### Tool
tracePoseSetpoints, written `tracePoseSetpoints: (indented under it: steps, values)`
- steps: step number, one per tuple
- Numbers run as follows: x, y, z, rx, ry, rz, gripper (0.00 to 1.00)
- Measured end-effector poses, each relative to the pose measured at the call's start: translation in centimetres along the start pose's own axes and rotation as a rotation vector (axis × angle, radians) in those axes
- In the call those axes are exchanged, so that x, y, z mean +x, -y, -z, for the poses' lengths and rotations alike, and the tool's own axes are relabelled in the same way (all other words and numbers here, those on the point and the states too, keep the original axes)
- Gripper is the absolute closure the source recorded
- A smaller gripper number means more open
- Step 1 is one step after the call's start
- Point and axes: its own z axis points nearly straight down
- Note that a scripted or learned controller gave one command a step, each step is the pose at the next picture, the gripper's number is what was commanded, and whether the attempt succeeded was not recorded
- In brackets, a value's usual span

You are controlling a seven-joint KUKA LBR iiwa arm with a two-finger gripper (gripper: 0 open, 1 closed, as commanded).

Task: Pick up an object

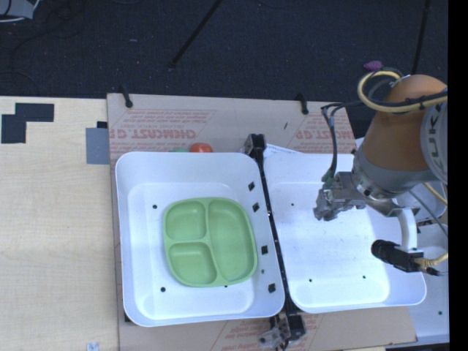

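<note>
Green plate (210, 241), a three-compartment divided one, lies flat near the middle of the left bin (139, 196), tilted slightly against the bin's sides, with white floor showing all round it. Left of that bin the pale wooden table (51, 218) carries a few dark patches near its far edge. Behind the left bin's far wall, a small red and orange object (200, 148) peeks over the rim, resting on the brown cardboard sheet (219, 123) that lies under both bins. A black divider strip (265, 225) runs between the two bins where their rims meet. The right bin (344, 284) has a bare white floor with small dark dots. Over its far half hangs the gripper (330, 205), a grey metal assembly pointing down and toward the left, well apart from the green plate. Whether the jaws are open or closed cannot be told from this angle. Above and right of it the arm (398, 134) rises, its orange band bulging, with yellow and black cables looped around it
</note>
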Motion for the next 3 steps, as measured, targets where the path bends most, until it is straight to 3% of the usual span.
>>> tracePoseSetpoints:
  steps: [1, 3]
  values:
    - [5.0, 0.9, -0.2, 0.001, 0.000, -0.001, 1.00]
    - [15.6, 0.1, 0.5, -0.001, 0.001, 0.001, 1.00]
